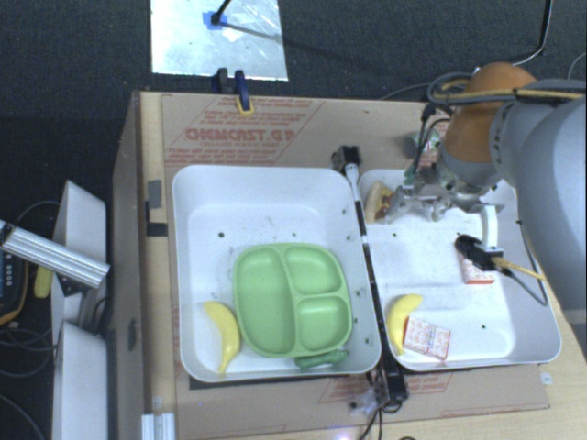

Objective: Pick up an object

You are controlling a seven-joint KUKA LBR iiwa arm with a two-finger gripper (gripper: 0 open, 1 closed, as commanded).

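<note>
Hovering at right bin's (541, 337) far-left corner, gripper (413, 200) sitting just right of a tan item (378, 202); jaw state impossible to tell. Lying well nearer the camera: banana (402, 314), box (426, 337), long axes roughly toward the gripper.

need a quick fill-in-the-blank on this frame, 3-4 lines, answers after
1. The green tray has ____ compartments.
2. Each bin holds one yellow ____: one left of the tray, one beside the dividing wall in the right bin.
3. The red-and-white packet lies in the ____ bin.
4. The pincer is over the right bin's ____ corner.

Answers: three; banana; right; far left
</note>
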